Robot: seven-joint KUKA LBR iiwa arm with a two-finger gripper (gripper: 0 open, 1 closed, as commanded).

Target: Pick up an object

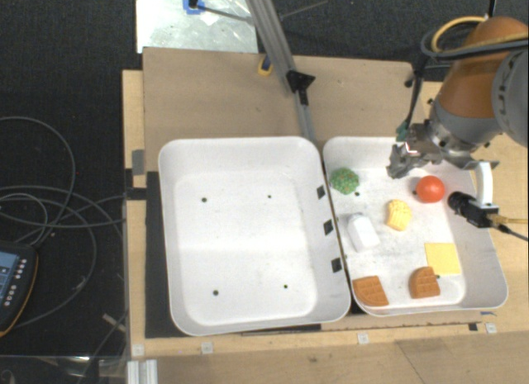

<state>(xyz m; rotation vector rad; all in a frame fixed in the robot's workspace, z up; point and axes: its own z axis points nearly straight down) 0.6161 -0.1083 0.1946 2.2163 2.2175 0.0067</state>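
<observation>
The grey metal two-finger claw (403, 159) hangs over the right white plastic bin (488, 279) near its twelve o'clock edge; whether it is wide or narrow cannot be told, and nothing shows between its tips. At its four o'clock, close by, lies a smooth round red tomato-like ball (429, 188). At nine o'clock sits a bumpy green broccoli-like clump (345, 180). Toward six o'clock lie a ridged yellow corn-shaped piece (397, 214), a pale white block (361, 231), a flat yellow square slab (443, 258) and two brown waffle-textured pieces (370, 291) (424, 282). No lettering is legible. The left white bin (178, 168) lies alongside, at nine o'clock.
</observation>
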